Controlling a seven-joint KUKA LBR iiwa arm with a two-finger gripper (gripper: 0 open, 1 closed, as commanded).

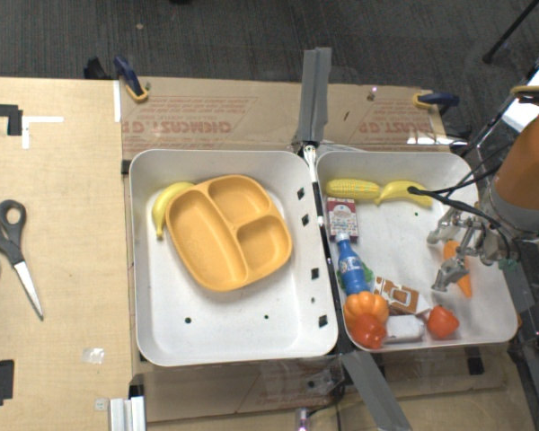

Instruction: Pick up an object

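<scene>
My gripper [444,257] is low over the right side of the right bin [391,237], with the arm's orange band at the view's right edge. Its two metal fingers [441,233] stand apart, so it is open. A small orange carrot-like piece [463,283] lies on the bin floor right at the fingers, partly hidden by them; whether they touch it I cannot tell. Nothing is lifted. Other objects in this bin: a corn cob [352,188], a banana [406,192], a red carton [341,218], a blue bottle [350,268].
At the right bin's front lie an orange pepper [366,304], a red fruit [369,333], a white box [404,329], a brown packet [398,294] and a red piece [442,322]. The left bin [162,330] holds a yellow divided plate [229,232] and a banana [164,206]. Scissors [14,251] lie far left.
</scene>
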